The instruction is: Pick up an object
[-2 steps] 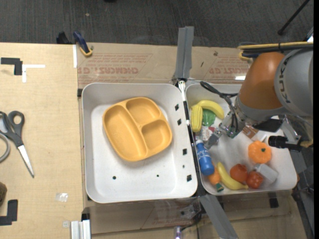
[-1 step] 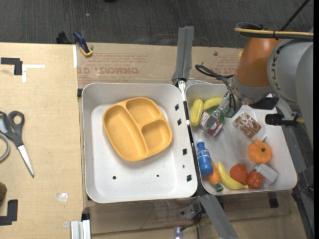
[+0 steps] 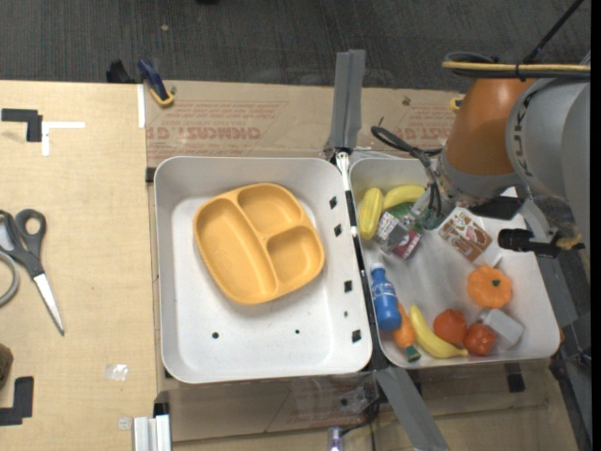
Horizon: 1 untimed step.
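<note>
Nearest pick candidate: the small dark packet [image 3: 406, 242], red and green on its label, lying in the right bin [image 3: 537, 344] toward its upper-left part. It sits just below my gripper [image 3: 430, 210], at about 7 o'clock from it, close enough that I judge a short descent with a slight shift down-left would cover it. Its long axis looks to run roughly 10 to 4 o'clock, but it is small and partly shadowed, so treat that as a guess.

Around it: a yellow corn-like piece [image 3: 370, 211] at 10 o'clock from the packet, long axis near 12 to 6, just beside it. A yellow banana [image 3: 406, 194] at 12 o'clock, lying across, close under my wrist. A brown and white snack packet [image 3: 467, 235] at 3 o'clock, a little apart.

Further out in the same bin: blue bottle [image 3: 383, 297] along the left wall at 7 o'clock, orange pumpkin [image 3: 489, 287] at 4 o'clock, second banana [image 3: 431, 336] and a tomato [image 3: 450, 326] near the bottom edge.

Cannot tell whether my jaws are apart or together; cables and the wrist hide them. Nothing visibly held.

Left bin [image 3: 178, 280] holds a yellow divided plate [image 3: 259, 242], well apart, not relevant to this move.
</note>
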Motion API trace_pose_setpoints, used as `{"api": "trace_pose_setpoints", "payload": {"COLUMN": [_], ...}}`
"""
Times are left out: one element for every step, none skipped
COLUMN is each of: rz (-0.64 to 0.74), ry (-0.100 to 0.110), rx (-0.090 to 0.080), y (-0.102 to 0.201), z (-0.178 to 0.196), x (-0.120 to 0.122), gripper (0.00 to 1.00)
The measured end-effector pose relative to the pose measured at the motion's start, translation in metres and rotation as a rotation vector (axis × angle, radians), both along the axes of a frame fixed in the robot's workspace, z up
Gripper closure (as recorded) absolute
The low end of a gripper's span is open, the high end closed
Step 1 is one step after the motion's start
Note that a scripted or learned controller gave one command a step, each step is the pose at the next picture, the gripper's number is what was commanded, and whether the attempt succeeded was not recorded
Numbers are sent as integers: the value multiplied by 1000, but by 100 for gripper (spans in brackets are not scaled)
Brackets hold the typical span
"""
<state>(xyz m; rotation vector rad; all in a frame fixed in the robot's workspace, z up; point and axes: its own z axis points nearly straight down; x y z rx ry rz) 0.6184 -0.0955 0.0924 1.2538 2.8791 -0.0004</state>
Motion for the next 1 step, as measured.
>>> {"api": "trace_pose_setpoints", "payload": {"rz": [2], "ry": [-2], "rx": [-3], "y": [0], "z": [9], "x": [1], "gripper": [100]}}
